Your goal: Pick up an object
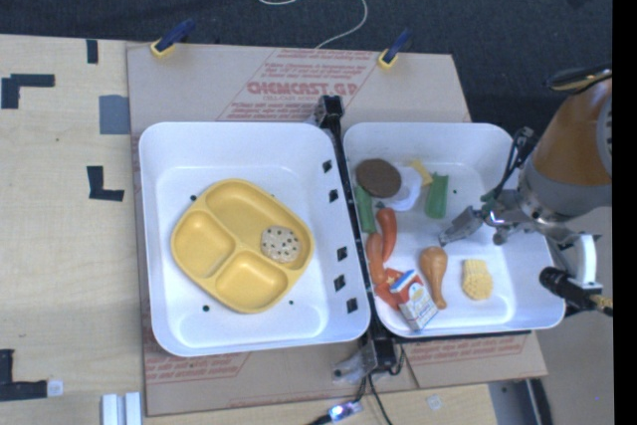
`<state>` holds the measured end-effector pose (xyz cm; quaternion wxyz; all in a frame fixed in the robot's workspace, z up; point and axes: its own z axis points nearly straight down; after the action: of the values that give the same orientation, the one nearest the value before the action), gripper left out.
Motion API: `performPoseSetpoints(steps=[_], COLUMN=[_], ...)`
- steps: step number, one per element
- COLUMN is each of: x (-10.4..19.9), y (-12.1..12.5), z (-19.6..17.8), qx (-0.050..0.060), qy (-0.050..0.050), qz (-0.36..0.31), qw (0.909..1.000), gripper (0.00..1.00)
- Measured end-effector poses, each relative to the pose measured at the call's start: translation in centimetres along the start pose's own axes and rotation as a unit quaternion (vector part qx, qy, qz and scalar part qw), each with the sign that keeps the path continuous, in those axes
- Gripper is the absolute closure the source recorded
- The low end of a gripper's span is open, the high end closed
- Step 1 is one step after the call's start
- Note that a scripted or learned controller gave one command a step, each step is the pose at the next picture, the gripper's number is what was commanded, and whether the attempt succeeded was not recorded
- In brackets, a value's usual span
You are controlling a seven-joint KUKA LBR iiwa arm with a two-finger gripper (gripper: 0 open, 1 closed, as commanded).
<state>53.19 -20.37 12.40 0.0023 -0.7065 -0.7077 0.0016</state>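
While the gripper [466, 226] hangs over the right bin [498, 139] with nothing between its fingers, which look spread, we judge this the approach step, no pick made. Just below it sit the drumstick [433, 271] and, to its right, a yellow sponge [477, 279]; a green block [436, 195] is just above. Next it must centre over one item and descend. On the cardboard [299, 85] beyond we read "CHEMCAST GP".

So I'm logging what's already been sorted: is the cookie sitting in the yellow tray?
Yes, the cookie lies in one compartment of the yellow tray in the left bin.
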Motion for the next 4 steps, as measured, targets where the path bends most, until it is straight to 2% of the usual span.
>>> performPoseSetpoints(steps=[1, 2, 4], x=[0.1, 0.0, 0.3], y=[0.0, 0.1, -0.1], z=[4.2, 2.9, -5.5], qx=[-0.002, -0.003, -0.003], qy=[-0.001, -0.002, -0.001], qz=[0.000, 0.000, 0.000], qw=[1.0000, 1.0000, 1.0000], gripper=[0.00, 1.00, 1.00])
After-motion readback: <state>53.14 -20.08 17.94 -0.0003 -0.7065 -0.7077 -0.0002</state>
